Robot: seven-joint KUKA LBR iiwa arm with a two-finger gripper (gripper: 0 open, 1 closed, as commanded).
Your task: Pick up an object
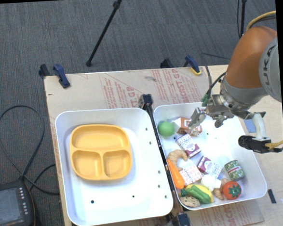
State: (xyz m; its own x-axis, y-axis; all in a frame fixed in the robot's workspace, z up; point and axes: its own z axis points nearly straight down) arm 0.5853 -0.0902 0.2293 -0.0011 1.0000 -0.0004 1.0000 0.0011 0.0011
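Across mid-frame I see the cardboard-topped bench [130,86] on grey carpet [54,34]; the end effector [205,119] hovers spread open, gripping nothing.

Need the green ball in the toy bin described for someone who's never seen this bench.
Find the right bin, the one crowded with toy food. The green ball lies at its upper left, near the divider between the bins. It is the only plain round green piece, apart from the heap lower down.
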